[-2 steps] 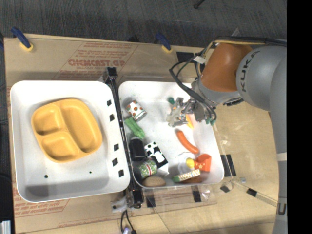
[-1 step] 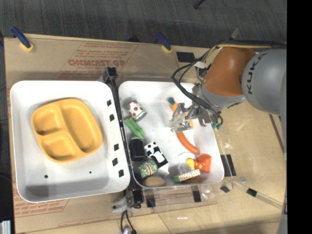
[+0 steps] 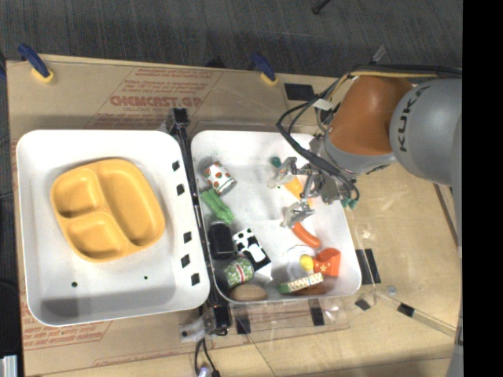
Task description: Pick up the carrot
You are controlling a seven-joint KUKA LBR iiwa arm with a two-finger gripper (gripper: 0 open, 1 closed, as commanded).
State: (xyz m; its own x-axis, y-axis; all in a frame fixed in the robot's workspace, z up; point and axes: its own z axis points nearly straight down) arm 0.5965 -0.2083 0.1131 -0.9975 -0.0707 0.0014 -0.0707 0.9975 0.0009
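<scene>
- Two shallow white plastic bins sit side by side on my bench: the left bin and the right bin, their inner walls touching along a black divider strip.
- In the left one I see a yellow three-compartment moulded tray, lying flat near its middle.
- The grey arm with its orange band reaches in from the right and hangs over the right bin's far right part.
- The metal two-finger gripper points down and to the left over the bin floor; from this slant I cannot tell whether its jaws are apart or together, since cables and bright metal blur into each other there.
- The short orange carrot lies on the floor of the right bin, just below the gripper in my view and near the bin's right wall. It looks to be lying free, though I cannot be sure it is not touched by the tool.
- Just beside the carrot, toward the near right corner, sits a small red plastic piece.
- A red-and-white printed can lies tilted in the bin's upper left, with a green leafy toy vegetable just below it.
- A black-and-white patterned block rests near the middle of the near side, next to a green-labelled round tin.
- A brown oval toy potato lies against the near wall.
</scene>
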